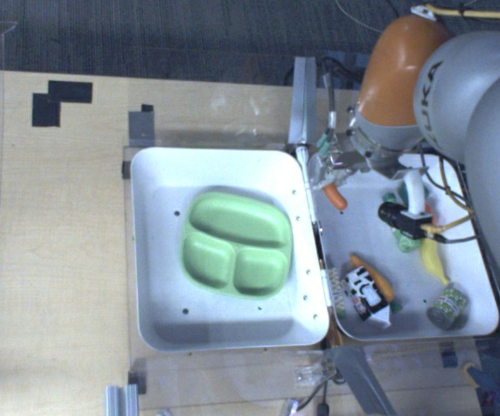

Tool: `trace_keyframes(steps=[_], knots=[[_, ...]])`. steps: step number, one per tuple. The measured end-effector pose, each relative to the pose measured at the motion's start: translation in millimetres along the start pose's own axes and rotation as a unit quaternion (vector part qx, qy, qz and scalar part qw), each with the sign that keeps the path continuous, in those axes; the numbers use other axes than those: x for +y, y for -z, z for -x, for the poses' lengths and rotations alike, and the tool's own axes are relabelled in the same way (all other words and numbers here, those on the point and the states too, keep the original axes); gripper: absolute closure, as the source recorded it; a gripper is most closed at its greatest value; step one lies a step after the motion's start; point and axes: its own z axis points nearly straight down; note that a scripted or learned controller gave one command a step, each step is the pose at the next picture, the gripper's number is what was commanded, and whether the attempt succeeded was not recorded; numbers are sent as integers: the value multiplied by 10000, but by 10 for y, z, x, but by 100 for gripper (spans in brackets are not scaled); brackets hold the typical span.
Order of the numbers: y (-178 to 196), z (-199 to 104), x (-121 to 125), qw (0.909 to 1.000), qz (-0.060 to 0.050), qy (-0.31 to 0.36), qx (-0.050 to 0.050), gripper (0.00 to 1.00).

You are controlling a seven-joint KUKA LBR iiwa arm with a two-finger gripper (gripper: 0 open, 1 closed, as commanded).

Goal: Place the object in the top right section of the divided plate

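A light green divided plate lies in the middle of the left white bin, with one long section at the back and two smaller ones in front; all three hold nothing. My gripper hangs over the back left corner of the right bin, close to the wall between the bins. A small orange carrot-like piece lies on the bin floor just in front of the gripper, apart from it. Nothing can be seen held.
In the right bin lie a black-and-white packet with an orange stick beside it, a yellow banana-like piece, a small green piece and a grey-green can. The bulky arm covers the bin's back right.
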Motion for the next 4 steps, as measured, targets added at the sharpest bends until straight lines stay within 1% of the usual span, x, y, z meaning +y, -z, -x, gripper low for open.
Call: trace_keyframes(steps=[1, 2, 3, 4], knots=[[-9, -406, -396, 9944, -5, 1060, 6, 100], [264, -1090, -249, 9818, 3, 1897, 7, 100], [380, -1570, -193, 9582, 8, 2861, 8, 100], [297, -1994, -505, 9152, 2, 4031, 14, 100]])
